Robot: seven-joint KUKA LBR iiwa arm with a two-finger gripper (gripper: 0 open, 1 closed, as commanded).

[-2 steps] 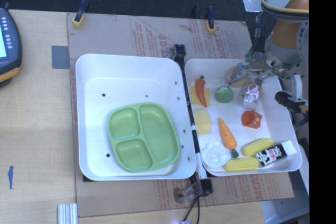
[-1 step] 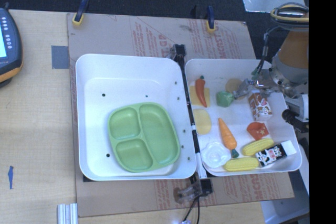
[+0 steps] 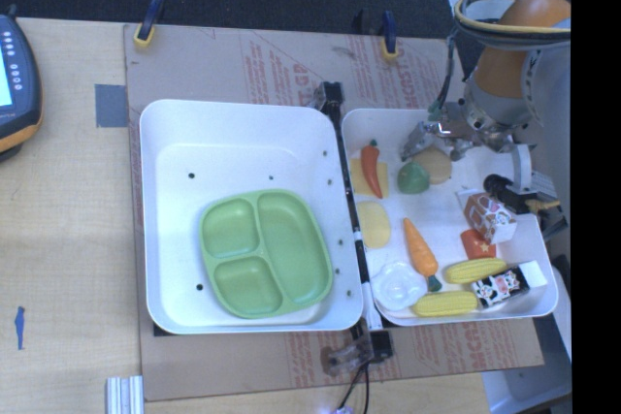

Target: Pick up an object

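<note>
Green, rounded and probably hard plastic, the lime [image 3: 412, 177] lies at the far end of the right bin [image 3: 543, 305], touching a pale round piece [image 3: 439, 168] on its right. The gripper [image 3: 437, 136] hangs just beyond the lime; whether it is open, or has hold of anything, cannot be told. Nearer than the lime lie a carrot [image 3: 420, 249], two corn cobs [image 3: 473, 270] and a small carton [image 3: 490, 216]. Left of the lime, the other bin holds a green tray [image 3: 264, 252]. The lime likely handles as light, stiff and slippery; a grasp across its widest middle seems safest.
</note>
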